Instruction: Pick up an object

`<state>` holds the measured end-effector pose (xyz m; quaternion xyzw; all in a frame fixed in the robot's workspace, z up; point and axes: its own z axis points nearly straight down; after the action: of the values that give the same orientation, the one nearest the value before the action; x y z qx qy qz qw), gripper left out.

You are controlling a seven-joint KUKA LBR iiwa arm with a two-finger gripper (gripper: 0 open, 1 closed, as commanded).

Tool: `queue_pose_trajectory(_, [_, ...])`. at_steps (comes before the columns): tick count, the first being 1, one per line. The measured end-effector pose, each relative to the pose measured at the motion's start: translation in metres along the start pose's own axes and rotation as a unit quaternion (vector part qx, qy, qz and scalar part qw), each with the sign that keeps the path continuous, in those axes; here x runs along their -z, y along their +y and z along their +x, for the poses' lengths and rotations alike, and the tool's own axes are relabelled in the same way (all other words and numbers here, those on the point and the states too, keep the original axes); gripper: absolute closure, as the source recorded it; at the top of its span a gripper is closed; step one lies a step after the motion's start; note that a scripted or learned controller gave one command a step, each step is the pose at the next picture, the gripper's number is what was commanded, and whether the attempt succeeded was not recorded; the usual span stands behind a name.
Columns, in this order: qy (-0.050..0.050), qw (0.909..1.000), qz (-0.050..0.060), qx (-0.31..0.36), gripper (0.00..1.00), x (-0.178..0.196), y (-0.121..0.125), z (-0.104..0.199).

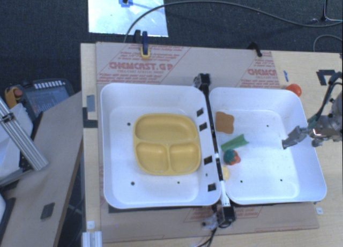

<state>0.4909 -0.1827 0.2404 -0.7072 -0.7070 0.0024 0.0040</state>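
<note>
Gripper (292, 140) reaches in from the right edge, low over the right bin (308, 187), near that bin's right wall. Whether it is apart or together, cannot tell; the tip is small and blurred, and nothing shows between it. Only a short stretch of the arm's wrist is in view at the right edge, with cables.

Objects sit in the right bin, all along its left side, well apart from the gripper: a flat orange-brown piece (224, 122) at the upper left; a green long object (234, 142) below it, lying at a slant; a small teal and red round object (231, 157) just below the green one, near or touching it, cannot tell which; a small pale yellow bit (225, 173) by the divider.

Left bin (115, 133) holds a yellow divided tray (166, 143) with three compartments, lying flat near the middle.

Both bins rest on a cardboard sheet (177, 64) on the desk (88, 149). A small orange ball (293, 89) sits on the cardboard outside the right bin's upper right corner.
</note>
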Motion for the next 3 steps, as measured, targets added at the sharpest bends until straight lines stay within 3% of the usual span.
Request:
queue_pose_trajectory(1, [-0.001,1.0,-0.005,0.002,0.0,0.005,0.002,0.0])
queue_pose_trajectory(3, [-0.001,1.0,-0.004,0.0,0.0,-0.081,0.003,-0.01])
